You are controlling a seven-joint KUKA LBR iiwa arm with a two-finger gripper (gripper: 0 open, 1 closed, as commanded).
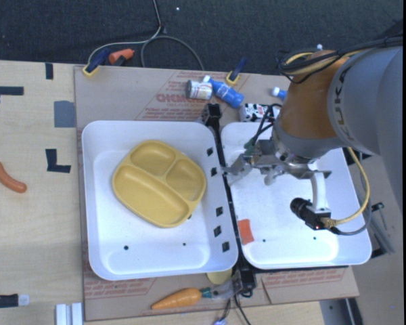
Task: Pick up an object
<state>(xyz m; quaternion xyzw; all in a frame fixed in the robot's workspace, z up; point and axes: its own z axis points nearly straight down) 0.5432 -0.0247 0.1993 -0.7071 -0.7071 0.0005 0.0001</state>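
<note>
- The tabletop [27, 114] is pale wood with black tape marks. A brown cardboard sheet lies under the yellow plate [159, 181] and its surroundings, and behind the plate the room shows dark carpet [68, 12] with a loose cable.
- The arm [365, 107] reaches in from the right of the plate, bulky and low, and hides much of what lies beneath it.
- Two white bins sit side by side: the left bin [88, 181] holds the plate, and the right bin [291, 249] is just right of the plate.
- The plate has compartments and looks broad and shallow. We judge it hard to pinch except at its rim.
- The gripper [257, 168] hangs just right of the plate, above the floor of the right bin. We cannot tell whether it is open or closed, and we see nothing held in it.
- A carrot [176, 298] lies on the cardboard in front of the plate, a sausage [9, 177] well to its left, and a small bottle [216, 90] behind it.
- A small orange piece [244, 231] lies to the front right of the plate, by the wall between the bins. We judge it the nearest pick: come straight down and stay clear of that wall.
</note>
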